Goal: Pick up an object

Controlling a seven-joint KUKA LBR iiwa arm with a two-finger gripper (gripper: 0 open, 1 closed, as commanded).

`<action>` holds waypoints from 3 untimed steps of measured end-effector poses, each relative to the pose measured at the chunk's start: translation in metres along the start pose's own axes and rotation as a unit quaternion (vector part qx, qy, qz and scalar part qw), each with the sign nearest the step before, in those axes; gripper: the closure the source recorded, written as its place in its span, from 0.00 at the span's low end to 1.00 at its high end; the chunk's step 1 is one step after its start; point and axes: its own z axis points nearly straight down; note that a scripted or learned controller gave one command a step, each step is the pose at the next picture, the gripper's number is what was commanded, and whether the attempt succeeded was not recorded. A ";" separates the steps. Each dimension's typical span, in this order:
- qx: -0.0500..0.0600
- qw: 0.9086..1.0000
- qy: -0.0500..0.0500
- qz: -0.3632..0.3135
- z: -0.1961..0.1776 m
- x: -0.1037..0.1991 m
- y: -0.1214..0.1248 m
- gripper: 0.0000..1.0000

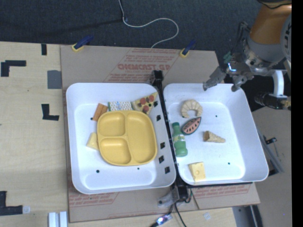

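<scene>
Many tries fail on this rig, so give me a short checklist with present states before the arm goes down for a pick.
1. Tool open, nothing between its fingers: ok.
2. Tool above a target: not ok; it hangs at the right bin's far rim.
3. Croissant free-standing: ok.
4. Watermelon slice clear of neighbours: not ok, near the green bottle.
5. Cheese wedge clear: ok.

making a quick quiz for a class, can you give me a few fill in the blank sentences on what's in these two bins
1. The yellow divided plate lies in the ____ bin.
2. The green bottle lies along the right bin's ____ wall.
3. The croissant lies just above the ____ slice.
4. The tool, its fingers open, hovers over the right bin's ____ edge.

Missing words: left; left; watermelon; top
</scene>
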 end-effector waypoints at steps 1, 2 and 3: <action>-0.006 1.000 -0.001 -0.001 -0.008 0.000 0.002 0.00; -0.005 1.000 -0.002 -0.002 0.035 0.002 0.001 0.00; -0.004 1.000 -0.001 -0.002 0.079 0.000 0.003 0.00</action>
